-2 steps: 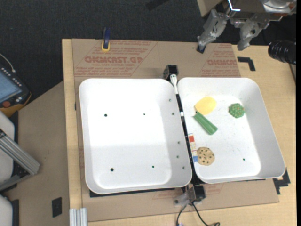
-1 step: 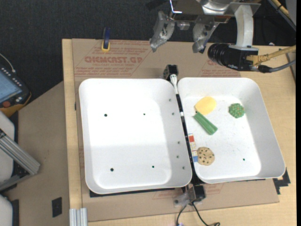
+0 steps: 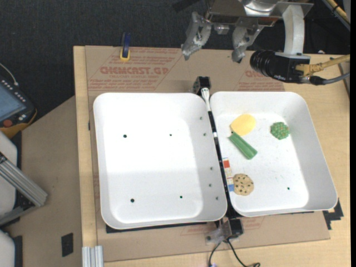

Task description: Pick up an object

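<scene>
Near bench edge: the brown cardboard sheet (image 3: 167, 249) under both bins sticks out past their front rims, with a black clip and cable (image 3: 231, 230) at the seam.
Left white shallow plastic bin (image 3: 111, 204): only small dark dots on its floor; broad bare room, rounded front corners.
Right white shallow plastic bin (image 3: 317, 171): it carries all four candidates for the pick.
Round tan chocolate-chip cookie (image 3: 242, 184): nearest of the four, lying flat close to the dividing rim between the bins, so a finger coming down on its left side has little room.
Green elongated bar-shaped piece (image 3: 242, 146): lies at a slant in the bin's middle-left, its far end just beside the yellow piece.
Yellow rounded flat piece (image 3: 243, 124): farther back, near the divider but not against it.
Green knobbly broccoli-like piece (image 3: 280, 130): stands apart from the others, with bare floor all round; by my judgement the easiest to approach.
Two-finger gripper (image 3: 216, 44): hangs high beyond the bins' far rims, over the cardboard, fingers spread wide with nothing between them.
Task progress: nothing is picked yet; choosing a target, moving over the right bin, descending, closing and lifting all remain.
Clearance: open air between gripper and bins; the far rim and the black clip (image 3: 201, 85) at the far seam are the edges to clear.
</scene>
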You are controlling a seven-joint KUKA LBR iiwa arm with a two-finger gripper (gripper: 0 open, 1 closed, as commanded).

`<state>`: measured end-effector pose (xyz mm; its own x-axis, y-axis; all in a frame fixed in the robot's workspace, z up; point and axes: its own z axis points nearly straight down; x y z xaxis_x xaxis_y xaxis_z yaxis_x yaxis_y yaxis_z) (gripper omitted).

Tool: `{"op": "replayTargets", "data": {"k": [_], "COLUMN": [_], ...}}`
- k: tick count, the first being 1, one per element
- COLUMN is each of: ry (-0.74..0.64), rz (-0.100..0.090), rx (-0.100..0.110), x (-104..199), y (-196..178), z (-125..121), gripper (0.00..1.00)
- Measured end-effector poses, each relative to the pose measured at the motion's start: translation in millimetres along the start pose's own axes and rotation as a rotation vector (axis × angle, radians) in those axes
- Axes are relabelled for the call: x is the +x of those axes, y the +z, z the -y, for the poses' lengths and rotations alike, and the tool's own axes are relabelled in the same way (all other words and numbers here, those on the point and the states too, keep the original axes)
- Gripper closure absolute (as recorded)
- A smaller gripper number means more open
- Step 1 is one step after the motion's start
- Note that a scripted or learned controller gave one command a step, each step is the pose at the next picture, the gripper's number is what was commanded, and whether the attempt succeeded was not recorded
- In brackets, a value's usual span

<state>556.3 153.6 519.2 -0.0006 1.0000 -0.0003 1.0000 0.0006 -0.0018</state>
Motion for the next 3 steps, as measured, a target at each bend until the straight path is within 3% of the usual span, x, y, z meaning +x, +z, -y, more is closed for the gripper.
{"op": "replayTargets", "data": {"k": [1,2,3], "ry": [-0.001,0.008,0.001], "rz": [-0.001,0.003,0.0], "rx": [-0.004,0.007,-0.005], "x": [1,-75,-70], "y": [-11,54,40], "z": [0,49,47], "gripper": [1.0,1.0,1.0]}}
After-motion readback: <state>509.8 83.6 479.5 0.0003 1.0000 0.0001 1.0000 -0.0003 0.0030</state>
